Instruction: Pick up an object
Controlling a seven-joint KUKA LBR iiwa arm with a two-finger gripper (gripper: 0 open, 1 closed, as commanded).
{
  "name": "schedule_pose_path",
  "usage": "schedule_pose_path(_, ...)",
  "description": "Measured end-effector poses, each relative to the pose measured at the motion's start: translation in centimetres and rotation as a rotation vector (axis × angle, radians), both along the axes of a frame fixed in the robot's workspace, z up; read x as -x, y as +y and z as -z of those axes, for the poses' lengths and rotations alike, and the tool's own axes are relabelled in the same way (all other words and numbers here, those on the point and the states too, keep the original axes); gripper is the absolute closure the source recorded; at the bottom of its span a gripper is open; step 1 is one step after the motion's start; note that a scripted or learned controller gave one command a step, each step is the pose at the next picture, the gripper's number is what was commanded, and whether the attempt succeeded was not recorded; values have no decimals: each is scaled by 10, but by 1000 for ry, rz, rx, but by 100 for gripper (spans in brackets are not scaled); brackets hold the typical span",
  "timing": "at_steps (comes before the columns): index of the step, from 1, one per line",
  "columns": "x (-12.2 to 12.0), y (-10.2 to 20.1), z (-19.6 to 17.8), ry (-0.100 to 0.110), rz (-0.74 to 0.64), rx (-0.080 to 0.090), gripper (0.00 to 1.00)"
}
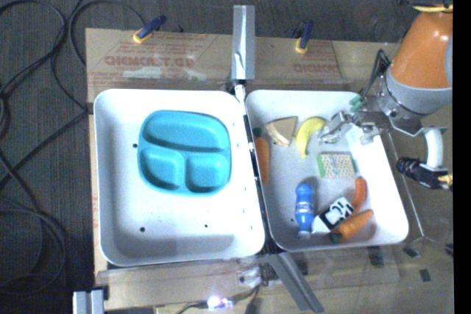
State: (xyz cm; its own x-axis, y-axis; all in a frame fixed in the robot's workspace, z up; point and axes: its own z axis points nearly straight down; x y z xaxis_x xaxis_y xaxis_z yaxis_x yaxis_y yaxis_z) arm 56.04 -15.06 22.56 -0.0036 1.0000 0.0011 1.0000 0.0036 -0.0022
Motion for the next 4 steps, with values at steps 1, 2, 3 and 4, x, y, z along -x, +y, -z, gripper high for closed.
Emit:
schedule_pose_path(1,-50,-13,93,2,-12,3,0)
schedule_pose_path(2,-55,11,137,-8,-120,6,0)
schedule_pose_path(3,-56,12,127,-10,-119,2,100)
schedule_pose_path(4,-39,60,-15,-2,-106,2,100)
